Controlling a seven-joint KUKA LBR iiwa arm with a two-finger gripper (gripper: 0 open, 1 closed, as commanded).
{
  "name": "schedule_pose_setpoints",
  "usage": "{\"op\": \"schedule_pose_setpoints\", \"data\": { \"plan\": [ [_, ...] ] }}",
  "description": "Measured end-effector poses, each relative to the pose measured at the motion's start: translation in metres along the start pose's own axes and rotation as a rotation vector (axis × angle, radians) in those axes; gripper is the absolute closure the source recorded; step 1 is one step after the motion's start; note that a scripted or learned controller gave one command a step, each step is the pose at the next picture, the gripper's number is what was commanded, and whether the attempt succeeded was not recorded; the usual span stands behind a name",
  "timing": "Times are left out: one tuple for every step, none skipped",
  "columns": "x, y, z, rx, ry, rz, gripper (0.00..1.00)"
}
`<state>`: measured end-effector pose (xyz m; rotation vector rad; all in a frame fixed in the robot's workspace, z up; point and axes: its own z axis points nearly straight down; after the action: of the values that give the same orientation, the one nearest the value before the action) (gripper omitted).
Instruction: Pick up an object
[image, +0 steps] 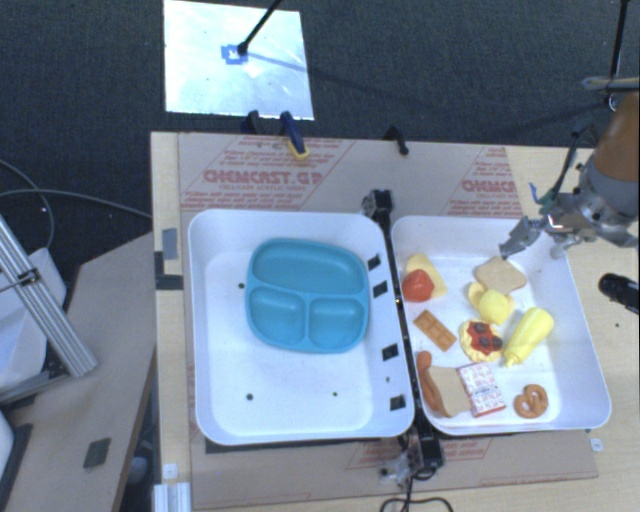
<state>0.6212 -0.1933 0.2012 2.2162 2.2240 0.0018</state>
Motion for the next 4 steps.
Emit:
{"op": "schedule_pose_setpoints", "data": {
  "plan": [
    [0.009, -0.057, 0.12, 0.003, 0.003, 0.004, 0.0],
    [0.065, -0.114, 0.117, 0.005, 0.003, 0.001, 0.0],
    [0.108, -0.133, 0.115, -0.009, -0.01, 0.005, 0.0],
    [0.109, -0.133, 0.105, -0.005, -0.003, 0.004, 1.0]
  ]
}}
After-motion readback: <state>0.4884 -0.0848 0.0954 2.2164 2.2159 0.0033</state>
